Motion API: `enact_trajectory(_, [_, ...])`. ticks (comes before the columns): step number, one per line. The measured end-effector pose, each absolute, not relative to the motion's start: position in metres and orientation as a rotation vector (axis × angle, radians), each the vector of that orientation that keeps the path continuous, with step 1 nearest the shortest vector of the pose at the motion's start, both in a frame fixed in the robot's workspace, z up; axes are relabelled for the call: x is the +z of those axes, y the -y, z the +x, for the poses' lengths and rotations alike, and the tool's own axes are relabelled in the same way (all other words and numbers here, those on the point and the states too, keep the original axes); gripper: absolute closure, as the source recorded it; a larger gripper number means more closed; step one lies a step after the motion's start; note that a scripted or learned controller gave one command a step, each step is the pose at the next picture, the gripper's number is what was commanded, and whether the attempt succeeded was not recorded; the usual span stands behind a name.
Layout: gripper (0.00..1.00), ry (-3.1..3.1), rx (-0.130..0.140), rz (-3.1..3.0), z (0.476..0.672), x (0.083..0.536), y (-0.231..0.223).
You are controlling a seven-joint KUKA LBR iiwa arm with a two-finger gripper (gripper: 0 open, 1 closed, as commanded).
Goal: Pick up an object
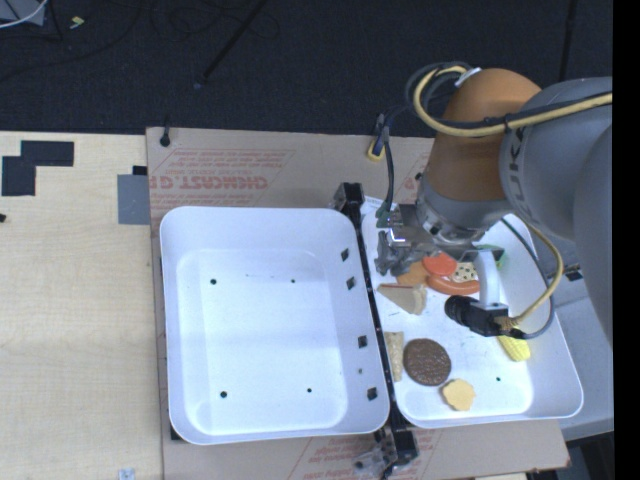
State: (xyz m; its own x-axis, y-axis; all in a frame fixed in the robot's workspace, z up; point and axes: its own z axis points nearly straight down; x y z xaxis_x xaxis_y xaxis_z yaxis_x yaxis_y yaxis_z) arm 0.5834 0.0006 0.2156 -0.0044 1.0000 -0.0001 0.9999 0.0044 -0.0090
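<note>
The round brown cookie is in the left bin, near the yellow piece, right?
Not quite. The camera view shows the cookie in the right bin, not the left one. It does lie near the yellow piece, which is also in the right bin.

1. You see the arm (560,158) as thick, rounded grey links.
2. An orange band (485,118) sits above the wrist.
3. A yellow-and-black cable (432,93) loops over the band's far side.
4. Another cable (545,278) curves down the near right.
5. The gripper (395,243) is small, metallic and dark.
</note>
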Motion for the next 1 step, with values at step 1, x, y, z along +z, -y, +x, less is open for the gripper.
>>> enact_trajectory(1, [1.00,2.224,-0.001,-2.217,0.5621,0.2657,-0.0260])
